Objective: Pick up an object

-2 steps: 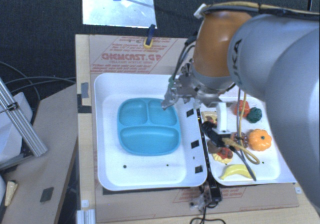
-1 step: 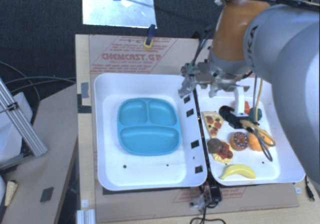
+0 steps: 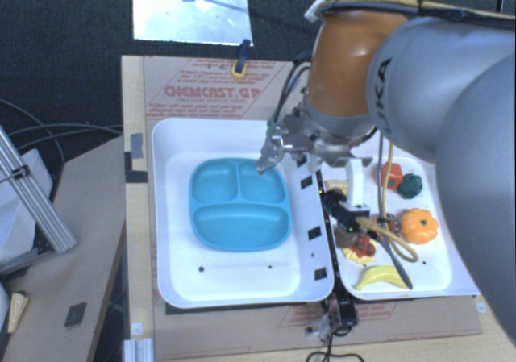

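Orange plastic pumpkin point(image 3: 419, 226) lies near the right side of the right-hand white bin point(image 3: 439, 273), among the other small toys that could be picked. Up from it sit a dark green toy point(image 3: 410, 185) and, just beside that, a small red toy point(image 3: 393, 177). A yellow plastic banana point(image 3: 382, 277) rests near the bin's front wall, and a red and yellow toy piece point(image 3: 359, 249) lies between the banana and the divider where the two bins meet.

The end effector point(image 3: 266, 160) is well apart from all of these. It hangs over the left-hand white bin point(image 3: 173, 215), above the upper right corner of a blue divided plastic plate point(image 3: 239, 207) that lies flat in the middle of that bin. Whether the end effector is open or closed cannot be told from this angle. The grey arm with its orange band point(image 3: 347, 46) crosses above the right bin. Both bins rest on a brown cardboard sheet with red print point(image 3: 210, 82).
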`<state>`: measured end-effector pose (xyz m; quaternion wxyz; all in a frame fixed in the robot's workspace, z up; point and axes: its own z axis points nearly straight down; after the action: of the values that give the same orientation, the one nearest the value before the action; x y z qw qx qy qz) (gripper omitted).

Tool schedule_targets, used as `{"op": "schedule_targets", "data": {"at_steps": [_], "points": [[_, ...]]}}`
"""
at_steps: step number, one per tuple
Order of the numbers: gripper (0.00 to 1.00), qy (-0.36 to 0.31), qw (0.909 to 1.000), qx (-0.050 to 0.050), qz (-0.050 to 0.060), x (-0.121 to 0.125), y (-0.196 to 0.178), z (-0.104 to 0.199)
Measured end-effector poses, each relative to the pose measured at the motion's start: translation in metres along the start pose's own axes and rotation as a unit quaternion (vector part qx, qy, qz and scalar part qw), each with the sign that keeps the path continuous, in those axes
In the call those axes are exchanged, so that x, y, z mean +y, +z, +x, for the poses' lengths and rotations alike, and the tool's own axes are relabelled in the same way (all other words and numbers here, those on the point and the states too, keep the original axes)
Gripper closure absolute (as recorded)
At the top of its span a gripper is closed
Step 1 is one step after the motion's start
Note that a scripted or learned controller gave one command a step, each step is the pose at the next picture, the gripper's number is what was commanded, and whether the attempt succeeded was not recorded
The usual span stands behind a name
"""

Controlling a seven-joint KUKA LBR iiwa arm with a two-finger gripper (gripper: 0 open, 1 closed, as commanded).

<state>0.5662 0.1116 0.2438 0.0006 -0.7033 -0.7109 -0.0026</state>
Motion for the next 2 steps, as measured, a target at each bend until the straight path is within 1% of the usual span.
{"op": "schedule_targets", "data": {"at_steps": [1, 2], "points": [[0.00, 0.003, 1.0000, -0.002, 0.004, 0.013, 0.084, 0.016], [0.00, 0.002, 1.0000, 0.000, -0.001, -0.049, -0.011, 0.035]]}}
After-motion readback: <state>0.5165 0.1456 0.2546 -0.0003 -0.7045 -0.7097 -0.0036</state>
